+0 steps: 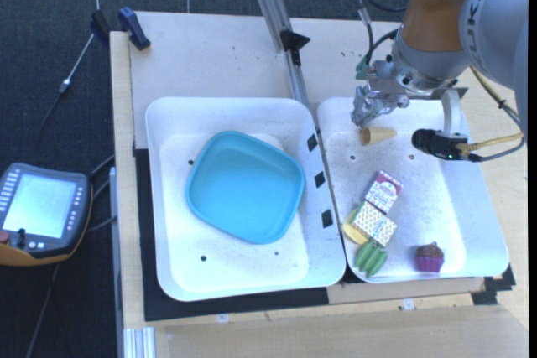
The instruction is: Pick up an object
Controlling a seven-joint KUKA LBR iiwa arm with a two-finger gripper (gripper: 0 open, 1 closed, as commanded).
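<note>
My gripper (pixel 367 115) hangs over the far end of the right bin (pixel 470 205), its tips just above and left of a tan cone-shaped piece (pixel 377 134) lying on the bin floor. Nearer the front lie a small pink-and-white carton (pixel 383 192), a checkered packet (pixel 373 223), a yellow piece (pixel 354 233) and a green pod (pixel 370 258). A purple berry-like toy (pixel 429 256) sits at the front right of that bin. Nothing shows between the fingers.
The left bin (pixel 168 247) holds a light blue square plate (pixel 245 186). A metal pole (pixel 273 4) slants down to the divider between the bins. A black cylindrical part (pixel 436 143) on the arm sticks out over the right bin. A teach pendant (pixel 38 210) lies off the bench at left.
</note>
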